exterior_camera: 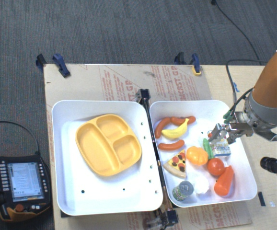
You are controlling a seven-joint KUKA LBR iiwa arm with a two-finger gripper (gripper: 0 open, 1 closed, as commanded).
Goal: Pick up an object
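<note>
The right bin [234, 116] holds several toy foods: a banana [175, 129] between two red sausages [167, 122] [171, 145], a pizza slice [178, 163], an orange [196, 155], a tomato [216, 166], an orange-red carrot [224, 181], a tin can [182, 190] and a small white-and-blue carton [222, 151]. My gripper [222, 134] hangs over the right side of this bin, just above the carton and beside a green piece [207, 147]. Nothing is visibly held.
The left bin [66, 128] carries a yellow divided plate [109, 143]. Blue clamps [60, 64] [195, 63] hold the board's far edge. A teach pendant [18, 181] lies on the floor at lower left. A black cable [234, 75] runs behind the arm.
</note>
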